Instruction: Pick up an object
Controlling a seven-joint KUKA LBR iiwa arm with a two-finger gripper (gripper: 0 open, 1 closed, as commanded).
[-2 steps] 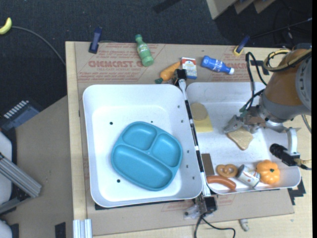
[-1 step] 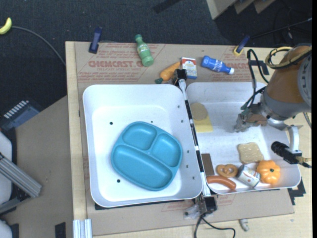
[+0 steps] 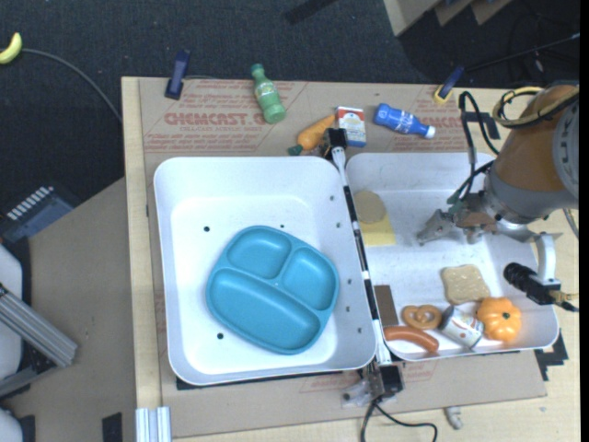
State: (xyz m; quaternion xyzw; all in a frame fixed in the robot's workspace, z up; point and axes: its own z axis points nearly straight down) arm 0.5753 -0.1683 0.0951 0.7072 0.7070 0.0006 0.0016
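My gripper (image 3: 449, 236) hangs over the middle of the right bin (image 3: 414, 168), under the orange-banded wrist. Its fingers look spread open with nothing between them. Below it lies a slice of toy bread (image 3: 465, 284). Along the bin's front edge are an orange pumpkin (image 3: 500, 319), a small white and red can (image 3: 463, 328), a pretzel (image 3: 422, 317) and a hot dog (image 3: 411, 339). By the bin's left wall sit a yellow square (image 3: 378, 233) and a tan disc (image 3: 371, 207).
The left bin (image 3: 184, 201) holds a blue divided plate (image 3: 272, 288). Behind the bins on the bench lie a green bottle (image 3: 268, 95), a carrot (image 3: 316, 132), a small carton (image 3: 351, 125) and a blue bottle (image 3: 403, 121). Black cables run at the right bin's far corner.
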